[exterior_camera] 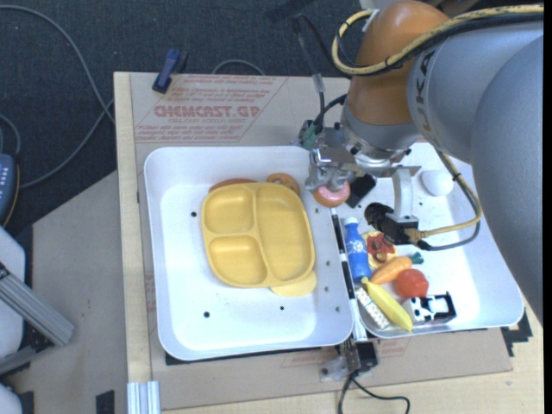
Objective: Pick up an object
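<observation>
My gripper (330, 179) hangs over the divide between the two bins, at their far end. A small round pink object (331, 195) sits directly under its tip, touching or nearly touching it. Whether the pink object is gripped is hidden by the wrist above. In the right bin (483, 274) lie a blue bottle (355, 248), a yellow banana (386, 304), an orange carrot (392, 268), a red tomato (412, 283), a small red toy (378, 246) and a black-and-white block (431, 307).
A yellow divided plate (259, 231) fills the middle of the left bin (172, 257), with a brown ring-shaped item (280, 179) poking out past its far edge. A white rounded object (435, 182) rests at the back of the right bin. The arm covers the right bin's far side.
</observation>
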### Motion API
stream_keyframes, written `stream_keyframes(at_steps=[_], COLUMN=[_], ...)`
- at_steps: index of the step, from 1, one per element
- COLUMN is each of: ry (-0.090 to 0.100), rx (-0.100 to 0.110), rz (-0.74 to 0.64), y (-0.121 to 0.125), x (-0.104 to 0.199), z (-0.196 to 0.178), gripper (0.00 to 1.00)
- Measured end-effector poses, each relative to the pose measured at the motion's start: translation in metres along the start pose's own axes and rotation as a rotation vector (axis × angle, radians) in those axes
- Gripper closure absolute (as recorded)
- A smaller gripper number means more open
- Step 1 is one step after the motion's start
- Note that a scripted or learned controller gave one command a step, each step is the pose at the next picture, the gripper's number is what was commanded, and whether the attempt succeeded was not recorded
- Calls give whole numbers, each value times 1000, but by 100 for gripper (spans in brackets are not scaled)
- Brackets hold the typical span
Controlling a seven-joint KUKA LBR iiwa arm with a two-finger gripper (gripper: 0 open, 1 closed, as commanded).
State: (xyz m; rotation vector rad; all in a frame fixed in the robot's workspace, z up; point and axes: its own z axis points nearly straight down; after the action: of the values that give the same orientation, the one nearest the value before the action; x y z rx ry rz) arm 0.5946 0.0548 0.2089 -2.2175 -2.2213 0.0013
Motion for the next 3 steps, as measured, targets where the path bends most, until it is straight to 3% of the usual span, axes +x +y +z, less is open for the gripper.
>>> stream_keyframes(at_steps=[1, 2, 3], ry=[-2, -2, -1], rx=[0, 0, -4], rz=[2, 3, 1], y=[-27, -75, -39], x=[-36, -95, -39], z=[8, 18, -17], gripper=[100, 100, 100])
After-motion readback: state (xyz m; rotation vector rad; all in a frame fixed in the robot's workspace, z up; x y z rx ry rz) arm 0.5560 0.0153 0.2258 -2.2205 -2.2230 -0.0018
